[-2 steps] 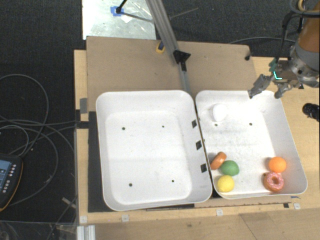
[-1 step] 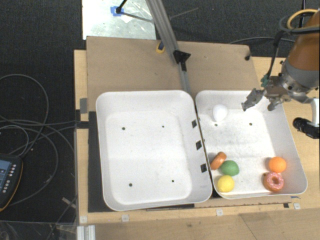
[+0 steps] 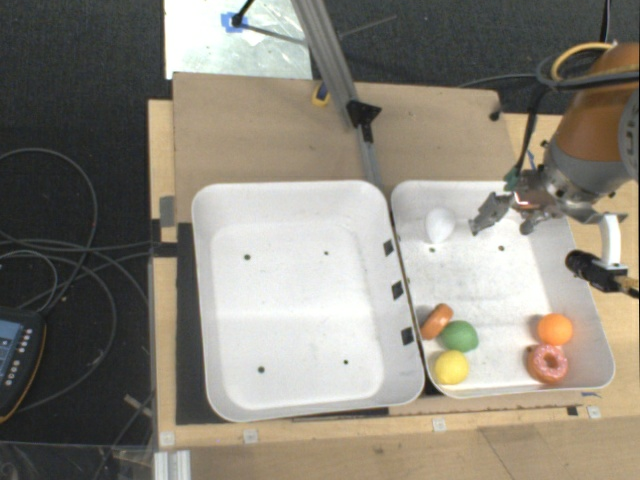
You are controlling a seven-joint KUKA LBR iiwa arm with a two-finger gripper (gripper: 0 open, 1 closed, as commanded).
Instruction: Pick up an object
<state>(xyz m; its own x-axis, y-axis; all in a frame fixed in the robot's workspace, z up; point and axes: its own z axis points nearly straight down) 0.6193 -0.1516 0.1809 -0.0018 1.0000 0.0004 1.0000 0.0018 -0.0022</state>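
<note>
Gripper (image 3: 508, 216) hung over far part of right bin (image 3: 575, 268), fingers spread, grasping nothing. White object (image 3: 439, 225) lay just left of it; fruits and donut (image 3: 548, 363) sat near edge.

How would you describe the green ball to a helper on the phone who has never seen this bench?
Look in the right bin, along its left wall toward the near end. The green ball sits in a tight cluster, with a small orange piece on its left and a yellow ball just in front. It is the only green thing in either bin.
</note>
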